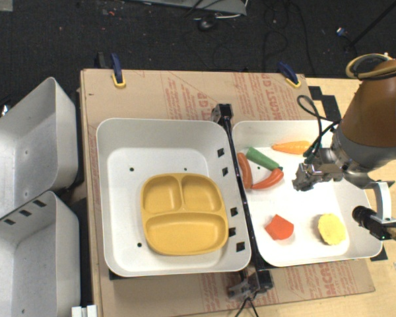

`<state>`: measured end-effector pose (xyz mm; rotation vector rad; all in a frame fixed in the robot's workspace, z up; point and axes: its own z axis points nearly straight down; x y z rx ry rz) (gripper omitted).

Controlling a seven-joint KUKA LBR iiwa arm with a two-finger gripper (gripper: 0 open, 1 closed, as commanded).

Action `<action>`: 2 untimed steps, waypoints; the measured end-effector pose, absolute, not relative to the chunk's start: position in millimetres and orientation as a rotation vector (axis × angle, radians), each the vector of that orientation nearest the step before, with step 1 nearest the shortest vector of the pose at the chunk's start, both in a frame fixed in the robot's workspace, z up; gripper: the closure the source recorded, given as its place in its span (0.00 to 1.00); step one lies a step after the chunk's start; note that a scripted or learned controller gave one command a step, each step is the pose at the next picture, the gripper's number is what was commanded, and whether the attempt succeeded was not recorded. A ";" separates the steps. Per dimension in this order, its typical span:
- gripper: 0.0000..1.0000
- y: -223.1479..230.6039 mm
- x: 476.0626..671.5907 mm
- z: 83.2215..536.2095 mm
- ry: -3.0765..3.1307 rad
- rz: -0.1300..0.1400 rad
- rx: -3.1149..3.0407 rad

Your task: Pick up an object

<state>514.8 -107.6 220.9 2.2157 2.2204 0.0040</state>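
My gripper (308, 177), its opening impossible to judge, hangs in the right bin (356, 246) among a carrot (291, 147), green piece (262, 158), red pepper (266, 180), red chunk (279, 228) and yellow piece (331, 229), bare floor below me, the left bin (119, 177) holding a yellow tray (183, 213).

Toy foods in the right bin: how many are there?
6: orange carrot at the back, green piece, two red pieces, red chunk, yellow piece. The gripper may hide more.
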 end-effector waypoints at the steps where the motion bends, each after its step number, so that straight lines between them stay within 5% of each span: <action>1: 1.00 -107.8 516.0 253.6 2.222 0.003 2.216; 2: 1.00 -63.5 527.3 248.8 2.229 0.002 2.214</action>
